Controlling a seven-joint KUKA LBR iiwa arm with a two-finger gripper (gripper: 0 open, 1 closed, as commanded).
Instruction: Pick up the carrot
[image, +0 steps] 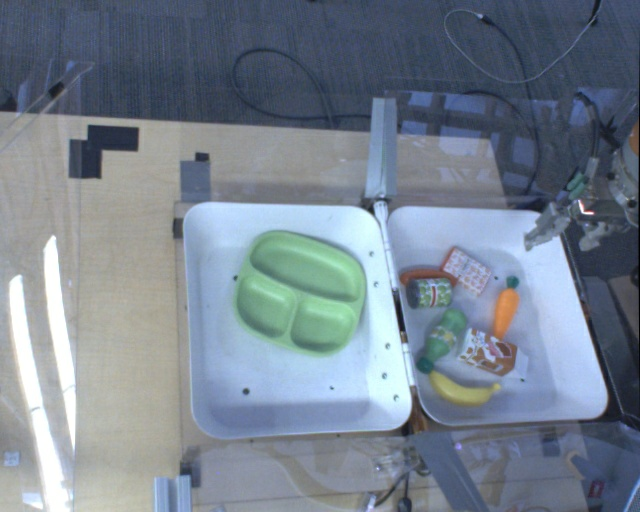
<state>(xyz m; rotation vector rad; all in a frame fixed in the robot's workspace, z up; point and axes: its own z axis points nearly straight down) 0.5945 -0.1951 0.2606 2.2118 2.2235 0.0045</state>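
The carrot (506, 309), orange with a green top, lies in the right bin (560, 330), right of the middle and pointing toward the front. My gripper (566, 230) hangs over that bin's far right corner, up and to the right of the carrot and well apart from it. Its two grey fingers (540, 232) stand spread, open, with nothing between them.
Left of the carrot in the right bin are a patterned cracker pack (467, 270), a small can (430, 292), a green bottle (441, 338), a juice carton (487, 352) and a banana (462, 390). The left bin (215, 380) holds a green divided plate (300, 292).
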